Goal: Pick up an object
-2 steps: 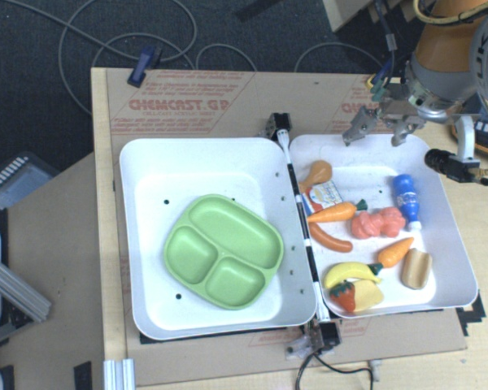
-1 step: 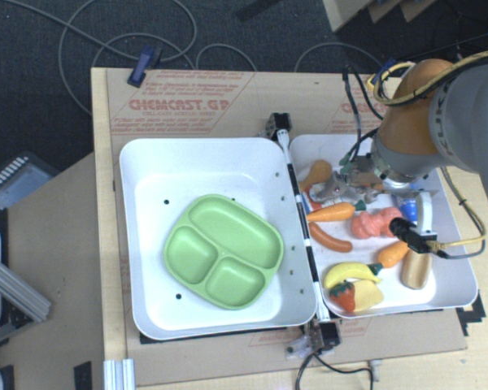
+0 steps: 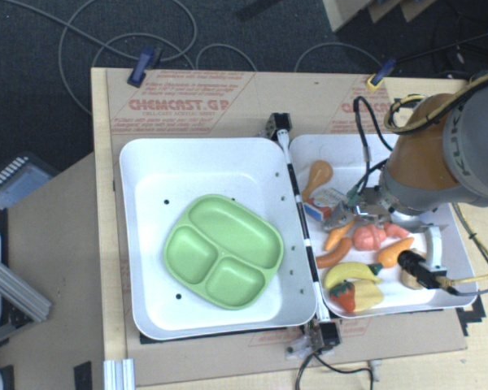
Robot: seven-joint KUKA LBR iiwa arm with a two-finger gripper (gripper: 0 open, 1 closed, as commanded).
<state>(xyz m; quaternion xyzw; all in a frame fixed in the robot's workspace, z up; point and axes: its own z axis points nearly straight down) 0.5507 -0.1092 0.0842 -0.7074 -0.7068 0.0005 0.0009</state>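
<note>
My gripper point(image 3: 360, 212) hangs low over the middle of the right bin point(image 3: 342, 149), above a pile of toy food. Just below it lies a pink lumpy piece point(image 3: 369, 236), and I cannot tell whether they touch. Around that are a small carrot point(image 3: 337, 235), a reddish sausage point(image 3: 333, 255), an orange piece point(image 3: 394, 250), a banana point(image 3: 350, 273), a strawberry point(image 3: 343, 297) and a yellow piece point(image 3: 368, 296). An orange gourd-shaped toy point(image 3: 317, 175) lies at the bin's far left. The grey and orange arm hides the bin's right part.
The left bin point(image 3: 138, 218) holds a green divided plate point(image 3: 223, 251) near its middle. A blue and white packet point(image 3: 315, 210) lies against the wall between the bins. Cables run over the bench's back edge at the right.
</note>
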